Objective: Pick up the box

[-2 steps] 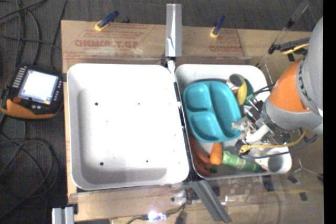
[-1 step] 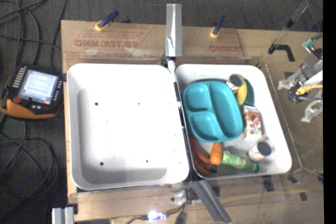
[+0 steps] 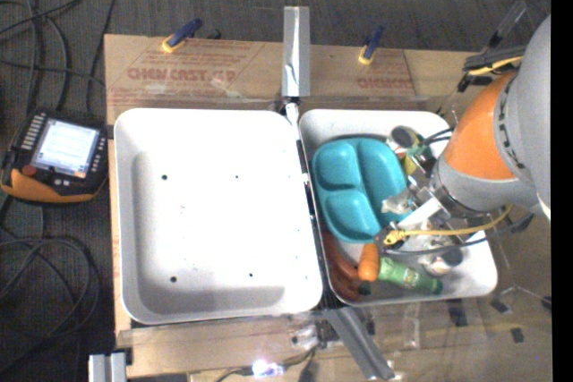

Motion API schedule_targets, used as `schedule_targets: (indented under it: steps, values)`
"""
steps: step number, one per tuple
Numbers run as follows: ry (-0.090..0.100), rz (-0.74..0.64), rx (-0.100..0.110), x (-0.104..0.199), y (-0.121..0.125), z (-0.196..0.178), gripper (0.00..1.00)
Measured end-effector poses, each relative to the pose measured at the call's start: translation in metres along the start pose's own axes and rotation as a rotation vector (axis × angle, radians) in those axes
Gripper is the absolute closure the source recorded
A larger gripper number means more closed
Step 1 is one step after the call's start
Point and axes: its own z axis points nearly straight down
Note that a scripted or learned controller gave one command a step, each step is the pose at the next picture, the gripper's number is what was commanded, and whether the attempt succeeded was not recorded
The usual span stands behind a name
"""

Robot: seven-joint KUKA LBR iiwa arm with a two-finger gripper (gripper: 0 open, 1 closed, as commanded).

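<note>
The box [image 3: 358,183], teal, was seen in the right bin [image 3: 466,282], near its left wall. The gripper [image 3: 405,212] was seen just beside the box's right edge; its state could not be told.

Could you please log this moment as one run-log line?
arm: over right bin | teal tray: in right bin | box: not identifiable

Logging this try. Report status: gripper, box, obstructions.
Gripper down in right bin, finger state unclear. Box not identifiable among the clutter. Teal divided tray, green bottle and orange item crowd around it.
</note>
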Motion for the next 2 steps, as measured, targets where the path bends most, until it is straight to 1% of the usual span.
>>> schedule_targets:
  steps: [1, 2]
  values:
    - [0.001, 0.218, -0.008, 0.006, -0.01, -0.244, 0.0]
    - [0.0, 0.275, -0.006, -0.017, 0.032, -0.259, 0.0]
